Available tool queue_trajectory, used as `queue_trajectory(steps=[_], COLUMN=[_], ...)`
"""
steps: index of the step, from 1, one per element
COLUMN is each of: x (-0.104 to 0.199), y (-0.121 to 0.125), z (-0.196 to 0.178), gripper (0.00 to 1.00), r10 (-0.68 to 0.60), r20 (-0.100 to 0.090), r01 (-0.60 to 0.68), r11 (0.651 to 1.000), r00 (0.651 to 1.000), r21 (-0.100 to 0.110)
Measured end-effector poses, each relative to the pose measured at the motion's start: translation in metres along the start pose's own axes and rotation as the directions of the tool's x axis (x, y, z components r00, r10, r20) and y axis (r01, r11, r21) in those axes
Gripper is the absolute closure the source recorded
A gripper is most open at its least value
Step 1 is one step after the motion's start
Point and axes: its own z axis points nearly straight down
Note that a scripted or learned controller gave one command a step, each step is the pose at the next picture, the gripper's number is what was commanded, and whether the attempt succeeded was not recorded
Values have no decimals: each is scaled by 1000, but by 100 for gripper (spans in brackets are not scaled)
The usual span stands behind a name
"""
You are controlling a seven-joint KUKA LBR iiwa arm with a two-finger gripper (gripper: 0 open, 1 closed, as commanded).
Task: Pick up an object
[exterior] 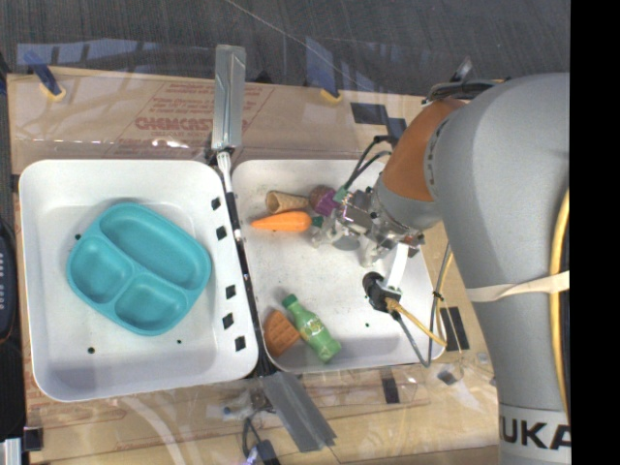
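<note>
We see the metal pincer (334, 223) low in the right white bin (417, 342), just beside an orange plastic carrot (282, 223) and a purple-topped cone (302, 200); a green bottle (312, 326) lies well apart.

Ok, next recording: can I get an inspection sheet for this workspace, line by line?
Surface: two shallow white bins side by side, left bin and right bin, on a bench.
Job's things: in the right bin, a carrot, an ice cream cone, a purple object, a green bottle lying beside a brown waffle-like piece.
Clutter: a teal divided plate in the left bin.
Grippers: gripper low in the right bin next to the carrot and purple object; grasp not clear.
Cables: black cables at the wrist; a yellow cable lower down.
Surroundings: dark floor beyond the bench.
</note>
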Motion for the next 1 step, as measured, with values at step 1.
queue_trajectory(steps=[1], x=[39], y=[32], z=[1], gripper=[0], r10=[391], r20=[3], r01=[-391], r11=[920], r00=[920], r21=[4])
